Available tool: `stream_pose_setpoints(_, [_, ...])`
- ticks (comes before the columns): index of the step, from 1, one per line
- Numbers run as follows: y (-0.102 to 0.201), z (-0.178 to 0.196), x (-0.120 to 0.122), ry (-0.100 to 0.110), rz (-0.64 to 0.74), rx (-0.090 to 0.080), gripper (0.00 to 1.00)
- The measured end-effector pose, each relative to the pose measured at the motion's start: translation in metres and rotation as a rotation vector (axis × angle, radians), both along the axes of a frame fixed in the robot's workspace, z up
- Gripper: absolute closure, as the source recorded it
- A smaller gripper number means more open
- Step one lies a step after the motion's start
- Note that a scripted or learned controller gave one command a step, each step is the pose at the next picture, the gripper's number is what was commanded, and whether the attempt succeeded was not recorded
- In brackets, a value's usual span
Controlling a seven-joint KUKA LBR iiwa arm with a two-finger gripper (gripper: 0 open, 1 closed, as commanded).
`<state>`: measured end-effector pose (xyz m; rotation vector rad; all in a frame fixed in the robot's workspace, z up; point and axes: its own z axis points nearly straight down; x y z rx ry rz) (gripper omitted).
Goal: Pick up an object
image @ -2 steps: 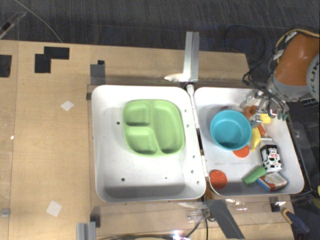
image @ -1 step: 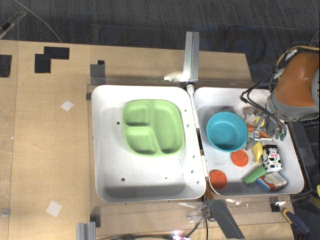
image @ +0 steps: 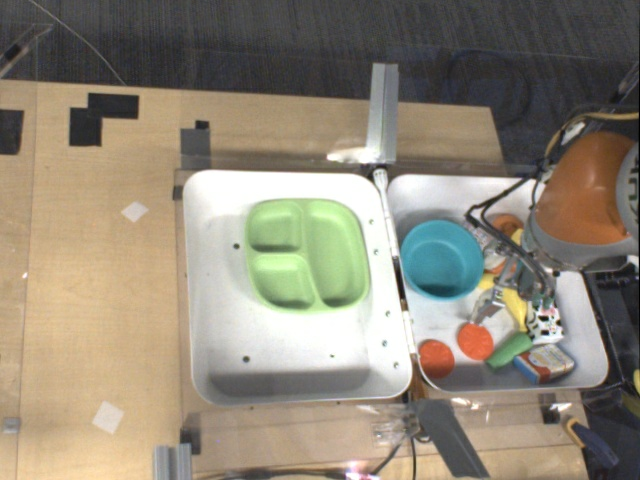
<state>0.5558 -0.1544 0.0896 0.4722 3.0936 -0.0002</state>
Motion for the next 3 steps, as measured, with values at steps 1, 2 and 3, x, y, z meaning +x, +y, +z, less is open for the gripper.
stream_pose_setpoints(1, [0.001,0.000,0.000,-0.003,0.058,-0.006,0.00])
stream_pose_setpoints(2, [-0.002,0.015,0.004,-0.018,0.060,-0.013,1.00])
stream_pose_setpoints(3, [0.033,0.168,0.047,-0.009,-0.050,0.000,1.00])
